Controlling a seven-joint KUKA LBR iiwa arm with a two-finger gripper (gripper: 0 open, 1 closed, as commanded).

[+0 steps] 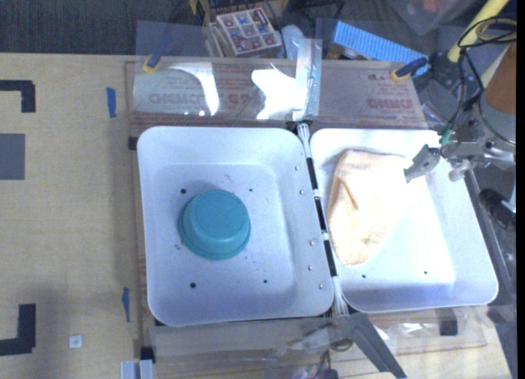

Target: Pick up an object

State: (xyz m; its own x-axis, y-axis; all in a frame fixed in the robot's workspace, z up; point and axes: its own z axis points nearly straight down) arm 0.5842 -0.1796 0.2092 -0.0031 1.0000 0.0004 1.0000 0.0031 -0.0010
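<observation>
A teal round bowl (pixel 215 223) lies upside down in the middle of the left bin (pixel 164 287). A pale yellow crumpled cloth (pixel 361 205) lies in the left half of the right bin (pixel 459 279). My gripper (pixel 436 168) hangs over the upper right part of the right bin, just right of the cloth's top corner. It is open, with one finger (pixel 417 164) near the cloth's edge, the other further right, and nothing between them.
A ridge (pixel 316 205) divides the two bins. Clear panels (pixel 246 90) stand behind them, with boxes and a blue pad (pixel 369 43) further back. Cables and the arm's body (pixel 492 123) crowd the right side. Tan bench lies to the left.
</observation>
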